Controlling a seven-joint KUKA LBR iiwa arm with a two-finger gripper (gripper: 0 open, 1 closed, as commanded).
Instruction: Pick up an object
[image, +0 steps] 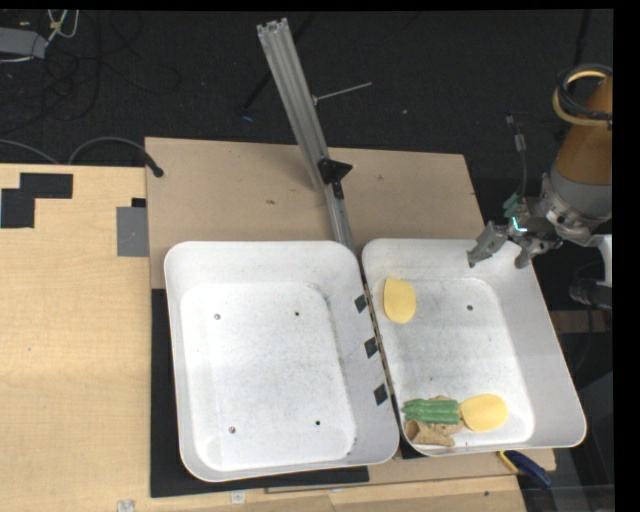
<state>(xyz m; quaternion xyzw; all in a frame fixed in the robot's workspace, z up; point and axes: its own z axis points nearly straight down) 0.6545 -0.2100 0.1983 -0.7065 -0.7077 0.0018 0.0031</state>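
The right bin (520, 330) holds a pale yellow oval piece (399, 300) near its upper left. At its front edge lie a green ridged object (432, 409), a tan object (432, 433) just below it, and a yellow round piece (484, 412) to their right. My gripper (497, 250) hovers over the bin's upper right corner, its two fingers spread apart with nothing between them. It is well away from all the objects.
The left bin (190, 300) sits beside the right one, joined by black clips (371, 346). A slanted metal rail (305, 125) rises behind the bins. A wooden board (420, 190) lies under them, with a light bench surface at left.
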